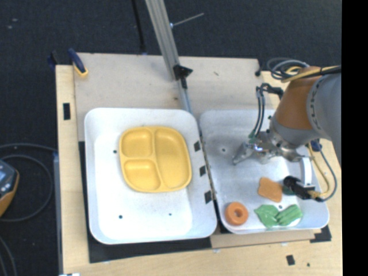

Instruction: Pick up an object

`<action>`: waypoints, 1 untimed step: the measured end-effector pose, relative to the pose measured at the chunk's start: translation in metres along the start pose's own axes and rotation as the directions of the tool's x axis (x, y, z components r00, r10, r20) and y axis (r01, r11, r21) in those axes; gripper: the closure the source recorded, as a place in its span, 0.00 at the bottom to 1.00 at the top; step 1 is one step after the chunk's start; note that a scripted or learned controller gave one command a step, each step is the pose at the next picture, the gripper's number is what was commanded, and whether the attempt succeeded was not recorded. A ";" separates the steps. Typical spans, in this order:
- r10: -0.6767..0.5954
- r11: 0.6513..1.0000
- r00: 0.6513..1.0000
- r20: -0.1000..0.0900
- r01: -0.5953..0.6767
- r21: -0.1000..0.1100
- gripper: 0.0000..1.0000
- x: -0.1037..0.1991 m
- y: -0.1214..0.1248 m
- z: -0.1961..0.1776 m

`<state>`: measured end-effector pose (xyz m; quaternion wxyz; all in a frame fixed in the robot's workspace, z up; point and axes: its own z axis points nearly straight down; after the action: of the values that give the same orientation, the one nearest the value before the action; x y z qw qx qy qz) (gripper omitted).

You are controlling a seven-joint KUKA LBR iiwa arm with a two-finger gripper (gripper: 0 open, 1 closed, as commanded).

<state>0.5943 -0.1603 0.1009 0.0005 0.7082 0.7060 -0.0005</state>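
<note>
Right bin, pick pending

Camera view: gripper (240,156) over bare floor of the right bin (230,125), grip state not discernible; orange ring (236,213), orange wedge (270,189) and green piece (278,215) clustered near front edge; yellow divided plate (155,158) in left bin (103,211).

**The look of the arm**

The arm (313,105) has a round, thick body. Its upper part is grey with a smooth surface, and below it there is a wide orange band (293,105) that goes around the wrist section. Under the band sits a smaller grey metal part with a shiny finish, and the gripper (237,158) comes out of it as a thin silver piece. Dark cables (261,105) run along the side of the band in a curve. More thin cables, dark and yellowish, hang in loops near the wrist. A white block with a black piece is also attached there.
</note>
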 end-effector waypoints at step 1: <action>0.003 1.000 1.000 0.000 -0.003 -0.006 1.00 -0.001 0.001 -0.012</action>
<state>0.5957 -0.1612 0.1133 0.0026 0.7093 0.7049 0.0014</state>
